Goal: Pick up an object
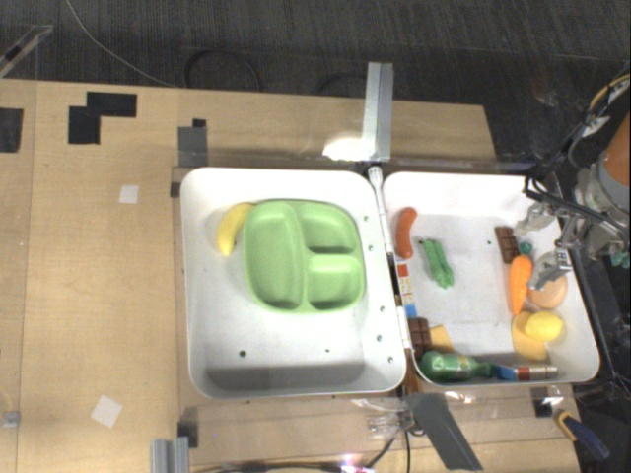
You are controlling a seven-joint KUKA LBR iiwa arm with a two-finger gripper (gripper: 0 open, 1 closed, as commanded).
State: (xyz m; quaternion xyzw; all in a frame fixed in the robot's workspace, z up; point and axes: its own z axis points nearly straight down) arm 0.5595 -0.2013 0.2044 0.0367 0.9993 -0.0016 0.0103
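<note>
Wooden bench (89, 294) carries two white bins; in right bin (473, 215), gripper (548, 270) sits over pale egg-like object (549, 293) beside carrot (519, 282), above lemon (537, 327); finger spacing unclear.

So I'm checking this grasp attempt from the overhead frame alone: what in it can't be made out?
- Gripper: metal parts overlap the egg-like object in the right bin; contact can't be judged.
- Arm: cut off by the right edge.
- Banana: partly hidden under the green tray.
- Chocolate bar: too small to read, tucked against the bin wall.
- Green bottle: label blurred.
</note>
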